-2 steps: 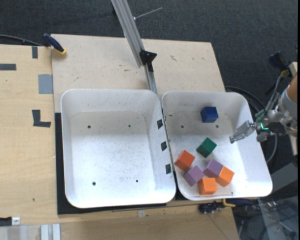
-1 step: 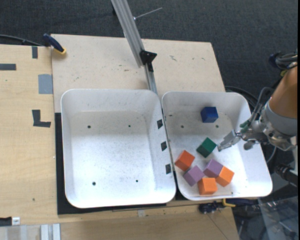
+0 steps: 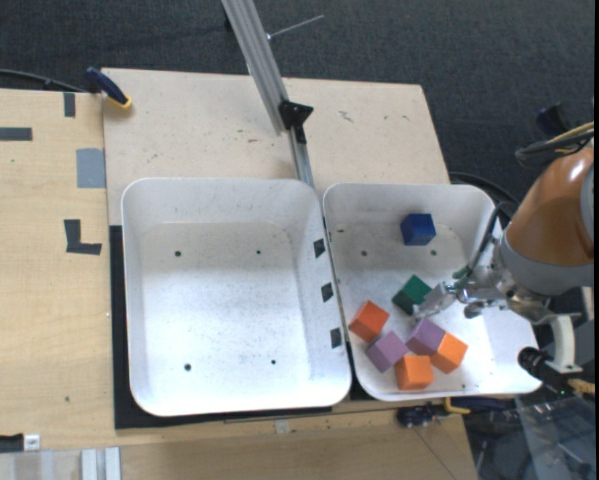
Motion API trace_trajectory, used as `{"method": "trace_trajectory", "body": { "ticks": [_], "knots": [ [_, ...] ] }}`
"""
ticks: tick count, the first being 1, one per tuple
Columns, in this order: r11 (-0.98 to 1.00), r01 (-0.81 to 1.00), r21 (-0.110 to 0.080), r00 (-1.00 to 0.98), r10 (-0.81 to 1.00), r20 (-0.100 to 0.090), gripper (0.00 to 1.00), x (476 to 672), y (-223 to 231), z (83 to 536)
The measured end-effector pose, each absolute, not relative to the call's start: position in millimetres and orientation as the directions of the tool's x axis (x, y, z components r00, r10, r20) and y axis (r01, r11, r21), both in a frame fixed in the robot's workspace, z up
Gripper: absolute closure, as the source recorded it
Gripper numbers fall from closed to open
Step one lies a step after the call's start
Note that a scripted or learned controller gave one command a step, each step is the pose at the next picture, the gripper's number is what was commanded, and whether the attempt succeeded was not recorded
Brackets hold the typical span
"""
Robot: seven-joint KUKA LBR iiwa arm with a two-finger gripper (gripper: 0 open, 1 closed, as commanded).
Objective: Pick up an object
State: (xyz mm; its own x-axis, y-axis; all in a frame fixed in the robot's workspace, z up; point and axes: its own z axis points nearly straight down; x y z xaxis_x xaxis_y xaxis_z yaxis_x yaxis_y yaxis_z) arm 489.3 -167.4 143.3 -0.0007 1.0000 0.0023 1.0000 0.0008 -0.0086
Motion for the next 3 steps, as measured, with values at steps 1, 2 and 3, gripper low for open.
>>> {"method": "trace_trajectory", "body": {
  "ticks": [1, 2, 3],
  "knots": [
    [0.0, 1.0, -0.003, 0.0, 1.0, 0.001, 0.0, 488.9, -166.4, 90.8],
    [0.002, 1.0, -0.003, -0.002, 1.0, 0.002, 1.0, 488.9, -165.9, 102.0],
    [0.0, 1.0, 0.002, 0.0, 1.0, -0.001, 1.0, 484.1, -168.8, 145.8]
  ]
}}
